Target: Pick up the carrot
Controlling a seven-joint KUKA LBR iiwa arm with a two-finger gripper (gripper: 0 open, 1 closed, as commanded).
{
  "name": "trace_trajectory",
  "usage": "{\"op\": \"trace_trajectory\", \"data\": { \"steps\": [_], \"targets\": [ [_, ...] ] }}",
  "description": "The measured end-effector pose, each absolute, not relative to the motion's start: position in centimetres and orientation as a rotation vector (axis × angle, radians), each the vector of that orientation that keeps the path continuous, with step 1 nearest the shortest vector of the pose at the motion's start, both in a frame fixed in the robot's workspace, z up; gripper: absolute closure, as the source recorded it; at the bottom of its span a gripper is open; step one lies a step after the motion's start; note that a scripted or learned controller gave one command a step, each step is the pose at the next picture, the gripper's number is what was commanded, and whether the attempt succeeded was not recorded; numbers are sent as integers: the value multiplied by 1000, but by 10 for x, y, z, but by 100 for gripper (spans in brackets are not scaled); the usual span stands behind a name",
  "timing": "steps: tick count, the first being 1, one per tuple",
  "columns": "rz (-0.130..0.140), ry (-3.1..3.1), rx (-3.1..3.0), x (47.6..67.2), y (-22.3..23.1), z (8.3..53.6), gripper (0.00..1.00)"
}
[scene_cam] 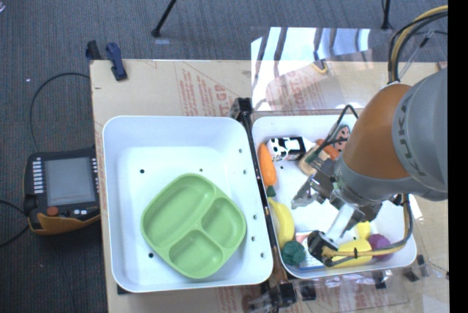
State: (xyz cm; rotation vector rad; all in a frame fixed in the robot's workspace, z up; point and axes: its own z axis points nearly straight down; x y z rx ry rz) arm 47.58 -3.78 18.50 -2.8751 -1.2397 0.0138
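The orange carrot [268, 164] lies lengthwise against the left wall of the right bin [330, 118], near its far end. My gripper [323, 216] hangs over the middle of that bin, below the arm's orange band, to the right of the carrot and nearer the front, apart from it. The arm's bulk covers much of the gripper. Nothing orange shows at the gripper.
In the right bin, a yellow banana [282, 221] and a green broccoli [294, 252] lie in front of the carrot, and a black-and-white spotted item [287, 148] lies beside it. Yellow and purple toys [377, 243] sit at the front right. The left bin [131, 136] holds a green divided plate [193, 225].
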Motion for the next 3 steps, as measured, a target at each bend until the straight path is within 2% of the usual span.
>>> {"op": "trace_trajectory", "data": {
  "steps": [1, 2, 3],
  "targets": [
    [18, -1196, -2896, 546, -2, 187, 0],
    [19, -1063, -2948, 550, -41, 183, 0],
    [22, -1061, -2946, 523, 3, 183, 0]
  ]
}}
